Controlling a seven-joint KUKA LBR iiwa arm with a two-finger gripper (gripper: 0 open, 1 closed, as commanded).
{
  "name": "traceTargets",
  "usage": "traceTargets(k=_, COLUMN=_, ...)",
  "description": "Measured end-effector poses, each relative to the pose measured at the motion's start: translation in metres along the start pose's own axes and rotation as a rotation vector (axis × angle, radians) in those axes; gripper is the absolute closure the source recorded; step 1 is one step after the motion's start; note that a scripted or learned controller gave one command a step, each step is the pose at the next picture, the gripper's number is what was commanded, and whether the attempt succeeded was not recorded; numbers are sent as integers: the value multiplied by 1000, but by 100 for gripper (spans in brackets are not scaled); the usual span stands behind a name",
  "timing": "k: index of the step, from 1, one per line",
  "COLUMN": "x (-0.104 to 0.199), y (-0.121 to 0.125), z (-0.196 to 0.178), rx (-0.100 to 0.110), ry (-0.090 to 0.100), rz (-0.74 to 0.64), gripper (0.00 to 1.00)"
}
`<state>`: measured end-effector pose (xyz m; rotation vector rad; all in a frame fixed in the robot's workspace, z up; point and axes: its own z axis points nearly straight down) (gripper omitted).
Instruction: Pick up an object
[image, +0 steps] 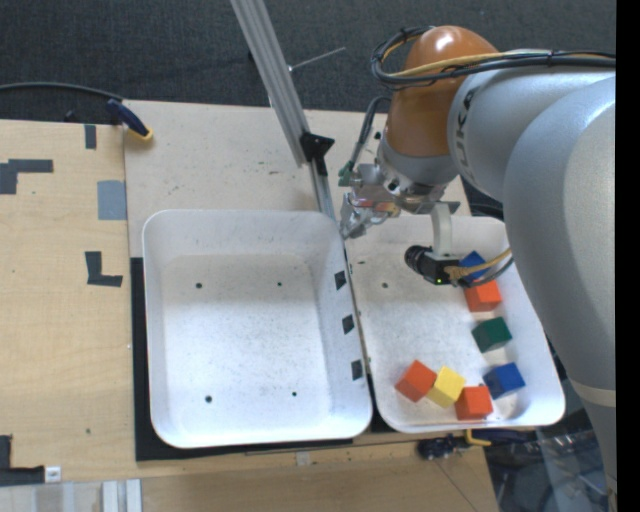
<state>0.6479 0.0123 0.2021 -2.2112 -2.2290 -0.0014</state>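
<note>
Here the grey arm (540, 130) fills the upper right of the frame, its gripper (358, 218) low over the top edge of the right bin (400, 310). Whether its claw is apart or together, I cannot tell. Coloured blocks (445, 385) cluster in that bin's lower right.

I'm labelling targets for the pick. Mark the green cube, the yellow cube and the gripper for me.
green cube (491, 333): camera view, on its top face.
yellow cube (447, 385): camera view, on its top face.
gripper (356, 226): camera view, at its tip, over the rim between the bins.
</note>
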Motion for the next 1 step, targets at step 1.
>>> traceTargets(k=1, x=59, y=-12, z=-3, rx=2, ry=0, rz=0, gripper=100)
